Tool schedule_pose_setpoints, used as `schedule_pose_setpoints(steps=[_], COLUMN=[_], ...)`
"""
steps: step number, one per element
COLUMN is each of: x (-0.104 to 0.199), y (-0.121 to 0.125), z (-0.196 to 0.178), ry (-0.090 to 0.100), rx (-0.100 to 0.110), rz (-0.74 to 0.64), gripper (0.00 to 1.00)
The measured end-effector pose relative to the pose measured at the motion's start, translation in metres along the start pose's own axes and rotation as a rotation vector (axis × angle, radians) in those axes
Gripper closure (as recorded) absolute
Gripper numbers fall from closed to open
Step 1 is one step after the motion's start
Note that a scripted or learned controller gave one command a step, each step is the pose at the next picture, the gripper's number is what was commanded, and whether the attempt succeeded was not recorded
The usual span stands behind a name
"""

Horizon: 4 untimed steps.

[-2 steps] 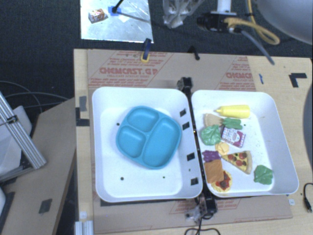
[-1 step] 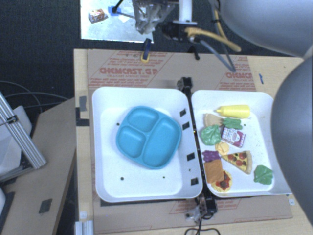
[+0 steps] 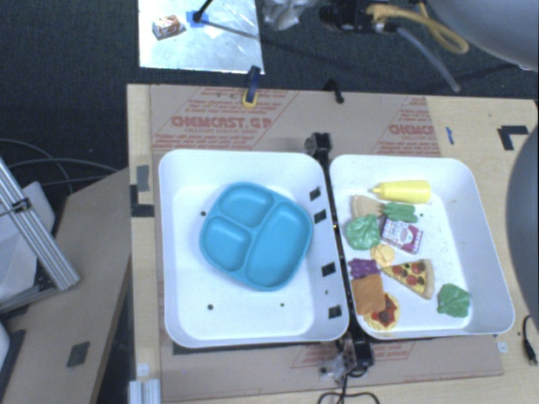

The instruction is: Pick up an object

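Desk: I am seeing brown board lying under two bins.
Left bin: holding a blue plate.
Right bin: holding a yellow bottle, pizza slice, green leaves.
Gripper: I cannot tell its state.

we count 2 white bins | 1 blue divided plate | 1 yellow bottle | 3 green leafy pieces | 1 pizza slice | 1 maroon packet | 1 purple piece | 1 tan wedge
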<state>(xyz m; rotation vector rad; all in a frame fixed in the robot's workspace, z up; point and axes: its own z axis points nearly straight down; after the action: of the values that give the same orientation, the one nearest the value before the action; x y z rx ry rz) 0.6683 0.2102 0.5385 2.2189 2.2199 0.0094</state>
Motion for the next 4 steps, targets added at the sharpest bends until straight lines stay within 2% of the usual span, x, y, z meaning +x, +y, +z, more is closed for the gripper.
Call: schedule_pose_setpoints(steps=[1,2,3,4], x=[-0.050,0.013,-0.034,-0.045], y=[0.000,0.000,0.000,0.000], z=[0.062,0.033,0.051,0.038], ry=[-0.004,0.000,-0.003,-0.001], rx=[0.010,0.001,0.006,0.003], rz=[0.004,-0.007,0.001,0.000], gripper=[1.00,1.00,1.00,1.00])
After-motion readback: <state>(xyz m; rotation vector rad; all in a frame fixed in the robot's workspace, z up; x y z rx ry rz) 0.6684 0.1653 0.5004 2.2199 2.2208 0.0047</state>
